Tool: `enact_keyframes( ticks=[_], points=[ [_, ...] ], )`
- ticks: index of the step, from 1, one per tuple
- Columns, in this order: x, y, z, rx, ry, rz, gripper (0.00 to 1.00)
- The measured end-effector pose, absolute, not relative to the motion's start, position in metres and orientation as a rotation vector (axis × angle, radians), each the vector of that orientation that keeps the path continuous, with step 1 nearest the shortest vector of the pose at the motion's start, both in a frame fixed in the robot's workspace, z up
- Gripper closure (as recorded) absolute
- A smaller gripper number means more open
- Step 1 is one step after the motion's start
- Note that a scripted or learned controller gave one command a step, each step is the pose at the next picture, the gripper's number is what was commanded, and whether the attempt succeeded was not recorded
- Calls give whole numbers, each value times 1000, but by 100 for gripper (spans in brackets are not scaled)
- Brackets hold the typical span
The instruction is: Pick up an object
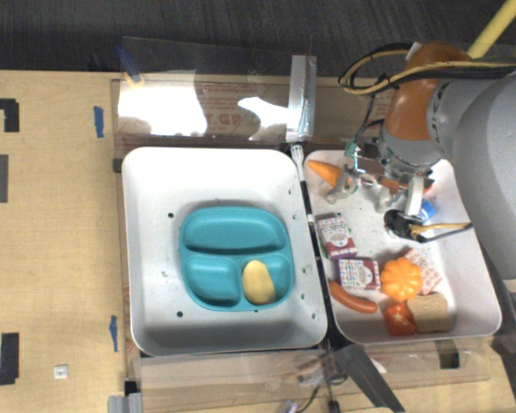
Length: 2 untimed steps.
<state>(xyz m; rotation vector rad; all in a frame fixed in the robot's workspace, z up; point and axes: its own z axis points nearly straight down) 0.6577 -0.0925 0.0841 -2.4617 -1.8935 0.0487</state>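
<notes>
Down over the right bin [475,292] we go; the arm [492,136] comes in from the right, its orange band [413,114] above the bin's far edge, and the gripper [359,169] sits low at the far left corner of that bin; whether it is open or closed, I can't tell from this angle. Just left of it, close enough that I can't say if they touch, lies an orange cone [325,172], up against the bin's far left corner; nothing can be seen held.

Nearer along the left side of the same bin: a small purple-and-white carton [335,233], then a second carton [356,274] just beyond it on the near side; a sausage [353,299] lies slantwise at the near left, just beside that second carton. To the right, a little orange pumpkin [402,280] touches the second carton; a pink-patterned packet [427,269] peeks out on its right; on the near side, a red fruit [399,318] and a tan block [430,311] sit shoulder to shoulder.

Over in the left bin [146,256]: a teal divided tray [232,231] in the middle, with a yellow potato [258,282] in its near right compartment; well apart from the gripper.
</notes>
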Motion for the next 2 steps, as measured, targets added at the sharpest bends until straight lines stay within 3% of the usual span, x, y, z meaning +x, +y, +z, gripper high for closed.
enact_keyframes(
  ticks=[2],
  points=[
    [654,-101,86,-2674,-1574,76,0]
  ],
)
